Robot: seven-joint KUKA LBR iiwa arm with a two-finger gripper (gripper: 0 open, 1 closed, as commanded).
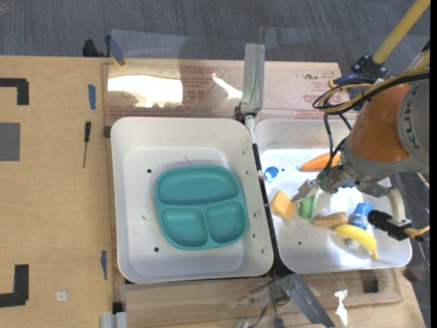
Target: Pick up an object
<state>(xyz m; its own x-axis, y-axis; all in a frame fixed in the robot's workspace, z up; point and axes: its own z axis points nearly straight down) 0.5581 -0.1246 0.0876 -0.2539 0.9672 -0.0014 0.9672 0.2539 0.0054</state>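
Pincer (pixel 308 191) over right bin, green object (pixel 307 206) just below (touching unclear)

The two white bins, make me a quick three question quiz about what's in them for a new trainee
1. True or false: the teal divided tray lies in the left bin.
2. Which item lies nearest the right bin's front edge: A) carrot, B) banana, C) yellow block?
3. Fill in: the gripper hangs just above a small ____ object.

Key: 1 true; 2 B; 3 green.
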